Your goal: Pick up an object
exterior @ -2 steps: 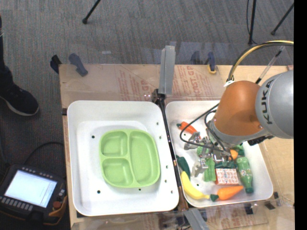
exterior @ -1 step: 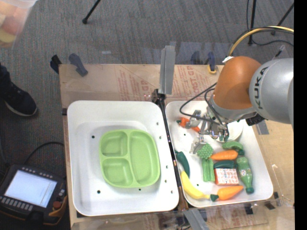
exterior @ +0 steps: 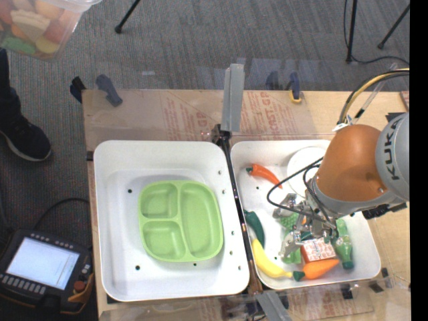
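My tool [exterior: 309, 229] hangs directly above the red carton [exterior: 317, 249] near the right bin's [exterior: 267, 283] front edge; tool state: cannot tell.

A: Non-task stuff? Left bin [exterior: 107, 179], green divided tray [exterior: 180, 221] flat inside it.
B: Worktop [exterior: 154, 116] is plywood with red print. Off it?
A: Grey carpet [exterior: 200, 32], tablet screen [exterior: 43, 263] lower left, black shoe [exterior: 23, 139], clear tub of pastel items [exterior: 43, 15] top left.
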You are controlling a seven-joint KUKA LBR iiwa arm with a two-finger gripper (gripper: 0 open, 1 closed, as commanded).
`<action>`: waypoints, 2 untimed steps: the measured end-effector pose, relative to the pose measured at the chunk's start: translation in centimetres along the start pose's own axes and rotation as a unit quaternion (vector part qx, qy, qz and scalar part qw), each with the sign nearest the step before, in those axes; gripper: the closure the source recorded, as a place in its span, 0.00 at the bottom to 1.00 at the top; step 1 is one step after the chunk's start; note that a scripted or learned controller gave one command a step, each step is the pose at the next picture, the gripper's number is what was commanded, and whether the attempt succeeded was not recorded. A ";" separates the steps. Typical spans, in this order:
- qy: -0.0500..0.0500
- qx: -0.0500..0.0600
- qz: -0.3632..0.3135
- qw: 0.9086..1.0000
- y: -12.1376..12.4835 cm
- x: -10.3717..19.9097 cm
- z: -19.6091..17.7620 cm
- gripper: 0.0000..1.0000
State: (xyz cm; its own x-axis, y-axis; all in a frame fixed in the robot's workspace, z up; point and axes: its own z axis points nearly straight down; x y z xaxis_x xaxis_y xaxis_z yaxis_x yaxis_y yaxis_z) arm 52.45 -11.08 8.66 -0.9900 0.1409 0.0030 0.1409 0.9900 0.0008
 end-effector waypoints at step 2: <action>-0.001 0.000 0.075 0.997 2.7 -4.1 0.0 1.00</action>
State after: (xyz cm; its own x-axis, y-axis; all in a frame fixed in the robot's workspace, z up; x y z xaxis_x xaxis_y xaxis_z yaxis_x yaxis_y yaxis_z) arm 56.91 -8.99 8.68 -0.9578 0.2875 0.0006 0.2875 0.9578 0.0014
